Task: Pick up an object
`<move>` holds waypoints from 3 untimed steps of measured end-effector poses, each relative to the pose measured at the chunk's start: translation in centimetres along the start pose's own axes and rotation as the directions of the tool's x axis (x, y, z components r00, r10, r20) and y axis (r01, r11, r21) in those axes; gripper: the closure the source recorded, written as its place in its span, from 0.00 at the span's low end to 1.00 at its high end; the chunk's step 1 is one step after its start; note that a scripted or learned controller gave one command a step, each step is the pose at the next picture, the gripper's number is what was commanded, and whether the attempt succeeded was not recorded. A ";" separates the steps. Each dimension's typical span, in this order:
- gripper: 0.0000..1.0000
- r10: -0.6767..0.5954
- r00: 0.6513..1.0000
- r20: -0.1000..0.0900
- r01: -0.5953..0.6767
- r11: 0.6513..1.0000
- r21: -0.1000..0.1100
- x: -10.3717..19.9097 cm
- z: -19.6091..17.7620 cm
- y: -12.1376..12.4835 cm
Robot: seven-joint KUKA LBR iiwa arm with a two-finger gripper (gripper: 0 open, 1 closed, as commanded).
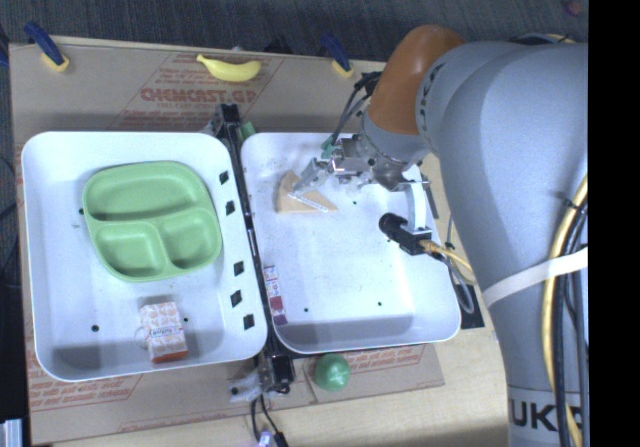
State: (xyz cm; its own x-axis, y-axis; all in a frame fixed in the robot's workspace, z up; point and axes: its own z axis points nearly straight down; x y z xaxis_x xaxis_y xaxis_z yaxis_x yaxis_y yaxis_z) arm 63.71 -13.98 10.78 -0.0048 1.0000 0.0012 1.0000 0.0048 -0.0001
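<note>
Camera view: end effector (335, 163) beside wedge (303, 197), grip state unclear; green tray (150, 217) in left bin (40, 265).

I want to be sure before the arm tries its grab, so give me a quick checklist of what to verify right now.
1. Target in reach: tan wedge lies in the right bin beside the gripper: ok.
2. Wedge between the fingers: cannot tell.
3. Space around the wedge: nothing else close by: ok.
4. Wedge clear of the bin wall: ok.
5. Left bin items, green tray and small packet, away from the arm: ok.
</note>
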 end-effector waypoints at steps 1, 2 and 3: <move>0.00 -0.001 1.000 0.000 0.001 1.000 0.001 2.4 -2.7 2.0; 0.00 0.000 1.000 0.004 0.000 1.000 -0.004 4.5 1.2 -2.6; 1.00 -0.001 1.000 0.006 0.001 1.000 -0.006 4.4 0.1 -2.5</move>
State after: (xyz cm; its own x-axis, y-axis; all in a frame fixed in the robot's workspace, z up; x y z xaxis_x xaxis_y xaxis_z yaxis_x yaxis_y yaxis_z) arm 61.23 -9.54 10.65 -0.0058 1.0000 -0.0050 1.0000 0.0059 0.0061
